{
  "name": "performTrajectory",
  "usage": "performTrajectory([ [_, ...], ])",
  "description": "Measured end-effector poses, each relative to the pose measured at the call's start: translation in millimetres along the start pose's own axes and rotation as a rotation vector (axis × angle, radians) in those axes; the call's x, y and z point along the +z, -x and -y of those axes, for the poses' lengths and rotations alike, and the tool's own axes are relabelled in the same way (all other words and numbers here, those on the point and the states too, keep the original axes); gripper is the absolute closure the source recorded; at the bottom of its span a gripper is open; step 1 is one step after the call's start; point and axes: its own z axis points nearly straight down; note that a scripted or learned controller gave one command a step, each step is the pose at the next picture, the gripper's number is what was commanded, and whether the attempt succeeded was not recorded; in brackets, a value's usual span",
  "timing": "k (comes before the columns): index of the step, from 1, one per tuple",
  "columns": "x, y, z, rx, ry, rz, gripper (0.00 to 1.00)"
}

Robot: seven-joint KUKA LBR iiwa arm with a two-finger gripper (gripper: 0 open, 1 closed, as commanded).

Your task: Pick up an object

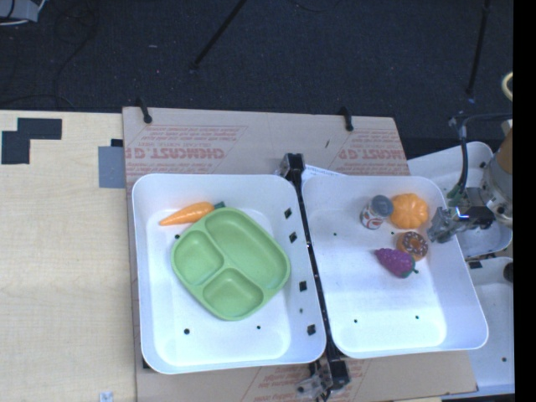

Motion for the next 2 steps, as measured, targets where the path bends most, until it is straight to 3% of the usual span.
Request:
performTrajectory([
  [2, 16, -100, -1, -0.003, -0.007, -0.004, 1.00],
])
